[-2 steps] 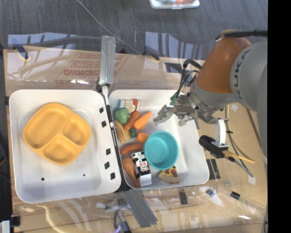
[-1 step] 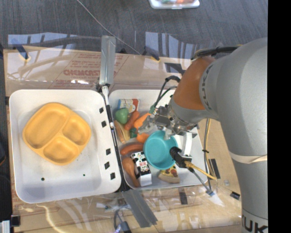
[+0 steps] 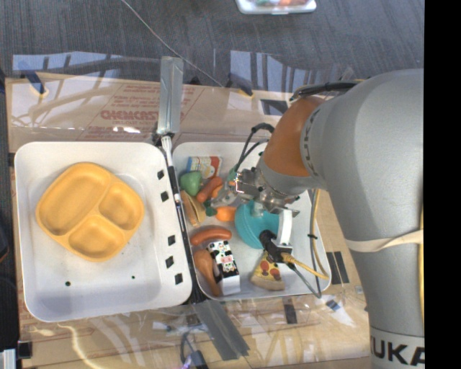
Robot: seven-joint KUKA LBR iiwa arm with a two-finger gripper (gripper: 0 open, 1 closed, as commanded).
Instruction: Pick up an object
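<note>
Right bin (image 3: 245, 294): pizza slice (image 3: 268, 274) at 6 o'clock, cow-print carton (image 3: 225, 263) at 7, sausage (image 3: 210, 235) just beyond, teal bowl (image 3: 248, 225) mid-bin. Tool (image 3: 243, 186) over the bowl's 12 o'clock edge, near carrot (image 3: 210, 189) and green pear (image 3: 190, 181); cannot tell its opening or hold. Left bin (image 3: 43, 288): yellow plate (image 3: 90, 209).

Teal bowl (image 3: 247, 225) partly hidden under the arm (image 3: 360, 158), right bin (image 3: 205, 148) covered toward 3 o'clock, white tray (image 3: 276, 6) at 12 o'clock cut off, contents perhaps food.
</note>
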